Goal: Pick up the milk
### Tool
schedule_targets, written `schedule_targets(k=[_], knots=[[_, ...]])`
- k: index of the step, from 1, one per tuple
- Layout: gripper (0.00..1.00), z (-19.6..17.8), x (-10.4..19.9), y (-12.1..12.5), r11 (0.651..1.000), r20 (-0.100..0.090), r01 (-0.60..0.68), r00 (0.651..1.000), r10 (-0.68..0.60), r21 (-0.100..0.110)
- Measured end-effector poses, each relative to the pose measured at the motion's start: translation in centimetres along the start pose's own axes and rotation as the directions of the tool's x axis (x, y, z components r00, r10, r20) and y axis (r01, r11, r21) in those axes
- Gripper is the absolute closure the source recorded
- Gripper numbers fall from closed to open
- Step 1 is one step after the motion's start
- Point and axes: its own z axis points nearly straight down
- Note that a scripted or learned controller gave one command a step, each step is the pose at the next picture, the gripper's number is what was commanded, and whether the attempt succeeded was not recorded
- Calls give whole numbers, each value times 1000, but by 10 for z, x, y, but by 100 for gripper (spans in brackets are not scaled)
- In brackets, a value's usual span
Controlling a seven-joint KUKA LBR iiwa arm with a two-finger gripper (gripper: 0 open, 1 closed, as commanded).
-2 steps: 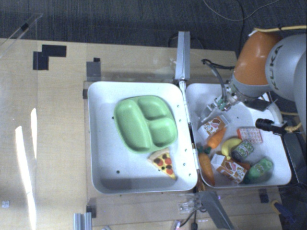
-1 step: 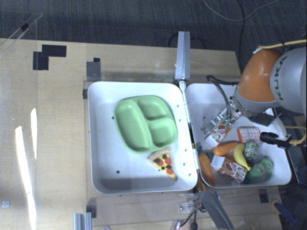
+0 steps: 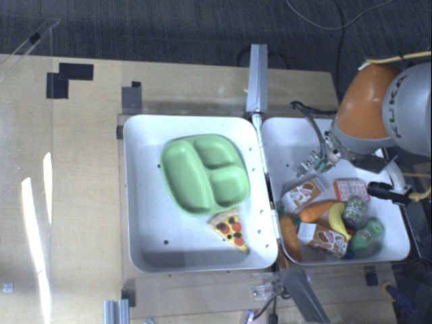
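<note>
Green tray (image 3: 204, 171) — pizza slice (image 3: 229, 229) beside

green divided plate (image 3: 204, 171), yellow pizza slice (image 3: 230, 229) with red dots, white bins (image 3: 145, 248), orange carrot (image 3: 317, 212), yellow banana (image 3: 337, 220)

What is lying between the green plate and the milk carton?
In the camera view, the rims where the left bin and right bin meet lie between the green plate and milk carton.
</note>
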Motion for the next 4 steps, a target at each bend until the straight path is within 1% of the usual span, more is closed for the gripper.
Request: schedule_targets(k=[1, 2, 3, 4], knots=[[0, 0, 0, 0, 1000, 0, 0, 1000, 0, 0], [0, 10, 40, -29, 998, 1, 63, 998, -63, 3], [100, -2, 40, -25, 998, 2, 64, 998, -64, -3], [100, -85, 66, 59, 999, -6, -52, 999, 52, 9]])
